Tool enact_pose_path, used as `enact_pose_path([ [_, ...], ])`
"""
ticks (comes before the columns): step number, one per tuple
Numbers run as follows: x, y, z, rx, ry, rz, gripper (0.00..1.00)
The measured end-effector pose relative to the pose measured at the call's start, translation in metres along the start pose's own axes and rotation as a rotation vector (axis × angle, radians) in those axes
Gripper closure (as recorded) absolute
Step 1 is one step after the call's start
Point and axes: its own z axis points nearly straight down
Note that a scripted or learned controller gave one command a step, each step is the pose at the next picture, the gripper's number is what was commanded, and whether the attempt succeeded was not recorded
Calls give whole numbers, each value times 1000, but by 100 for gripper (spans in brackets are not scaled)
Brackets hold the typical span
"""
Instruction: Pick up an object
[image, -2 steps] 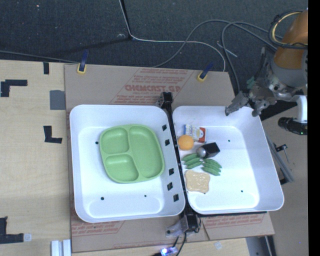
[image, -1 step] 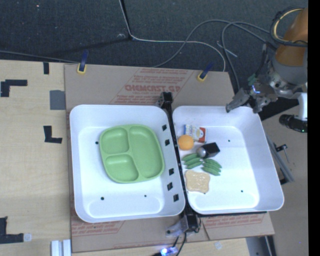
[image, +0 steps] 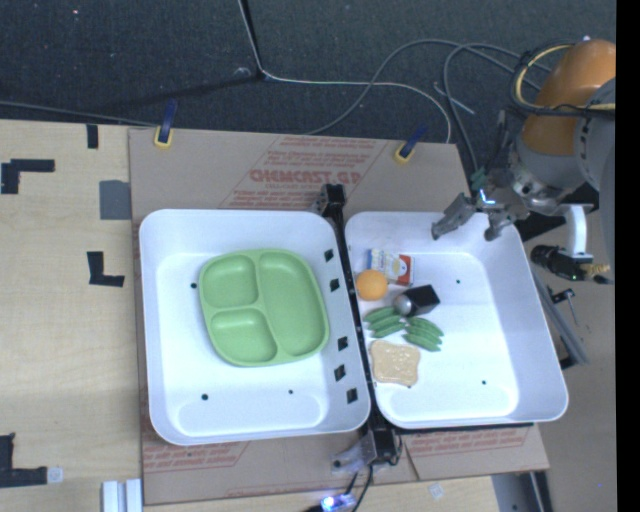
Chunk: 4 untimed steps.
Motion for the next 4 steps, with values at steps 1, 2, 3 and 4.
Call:
enact_pose_path([
  [1, -9, 1, 54, 1, -1, 1, 0],
  [2, -9, 3, 102, -9, -2, 1, 0],
  [3, -9, 4, 90, -12, -5, -2, 100],
  [4, -3, 11, 29, -11, -1, 0, 100],
])
